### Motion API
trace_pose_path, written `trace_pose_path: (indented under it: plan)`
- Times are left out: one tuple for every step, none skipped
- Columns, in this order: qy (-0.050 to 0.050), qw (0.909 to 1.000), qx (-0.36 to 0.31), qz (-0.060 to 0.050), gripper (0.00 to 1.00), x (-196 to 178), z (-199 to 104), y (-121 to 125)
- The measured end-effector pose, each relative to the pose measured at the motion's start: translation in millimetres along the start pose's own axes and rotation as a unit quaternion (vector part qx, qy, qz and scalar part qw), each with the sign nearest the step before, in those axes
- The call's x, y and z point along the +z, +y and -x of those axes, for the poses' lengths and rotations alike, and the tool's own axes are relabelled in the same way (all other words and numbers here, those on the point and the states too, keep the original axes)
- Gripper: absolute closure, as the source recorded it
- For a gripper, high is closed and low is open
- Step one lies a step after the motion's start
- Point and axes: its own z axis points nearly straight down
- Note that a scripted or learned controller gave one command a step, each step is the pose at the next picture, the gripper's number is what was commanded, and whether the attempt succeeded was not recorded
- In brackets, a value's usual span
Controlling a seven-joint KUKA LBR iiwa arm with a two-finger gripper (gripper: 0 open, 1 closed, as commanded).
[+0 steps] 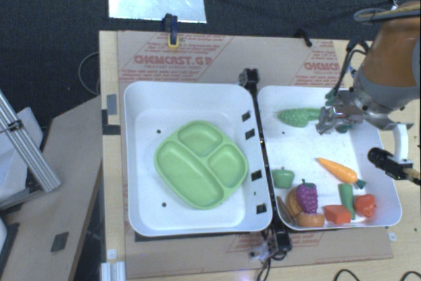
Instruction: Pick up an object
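My gripper [332,123] hangs over the back of the right bin [297,148], just right of a green toy vegetable [299,116] lying near the bin's far wall. An orange carrot [338,170] lies in front of the gripper, in mid-bin. At the bin's near edge sit a green pepper [283,177], a purple grape bunch [306,196], a red block [337,214], a green piece [346,196] and a red tomato [366,205]. Nothing shows between the fingers.
The left bin [148,115] holds a green divided plate [200,164]. A black divider with clips [253,135] runs between the bins. The arm's orange band [395,56] and grey wrist stand over the right bin's far right corner.
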Motion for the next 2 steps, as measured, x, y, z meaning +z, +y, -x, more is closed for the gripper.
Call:
trace_pose_path:
  plan:
    - [0.001,1.0,-0.002,0.001,1.0,-8.7,-55.1,-9.0]
    - [0.001,1.0,-0.002,0.0,1.0,-7.3,-110.2,-17.8]
